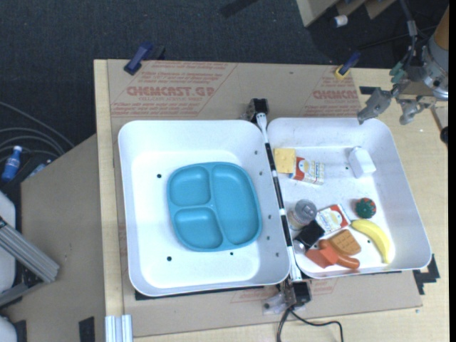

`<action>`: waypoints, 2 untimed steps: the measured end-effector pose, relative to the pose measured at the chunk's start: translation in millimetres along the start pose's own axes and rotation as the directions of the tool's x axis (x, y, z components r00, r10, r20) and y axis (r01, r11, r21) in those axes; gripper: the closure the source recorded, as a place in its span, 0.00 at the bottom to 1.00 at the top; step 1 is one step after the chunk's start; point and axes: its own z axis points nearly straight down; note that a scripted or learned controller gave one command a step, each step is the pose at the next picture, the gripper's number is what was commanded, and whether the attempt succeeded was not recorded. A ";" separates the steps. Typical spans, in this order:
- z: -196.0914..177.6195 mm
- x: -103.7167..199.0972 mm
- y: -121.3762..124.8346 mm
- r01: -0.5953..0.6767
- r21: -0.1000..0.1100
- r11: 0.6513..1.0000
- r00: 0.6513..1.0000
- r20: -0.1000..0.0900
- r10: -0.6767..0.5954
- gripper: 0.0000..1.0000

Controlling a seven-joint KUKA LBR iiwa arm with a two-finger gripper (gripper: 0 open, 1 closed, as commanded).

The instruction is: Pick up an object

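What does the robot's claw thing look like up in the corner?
The gripper is small and made of grey metal, with two thin jaws sticking out like little prongs. Above it sits a chunky silvery-grey wrist with a tiny green-blue spot on its side. Thin dark cables run up behind it.

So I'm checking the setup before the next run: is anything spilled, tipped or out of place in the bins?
Nothing stands out. The blue divided plate lies flat in the left bin; the banana and other items sit inside the right bin.
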 end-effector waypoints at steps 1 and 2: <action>128.8 4.2 31.0 0.001 0.003 1.000 1.000 -0.001 -0.001 0.00; 188.3 61.5 31.2 0.001 0.003 1.000 1.000 -0.002 -0.001 0.00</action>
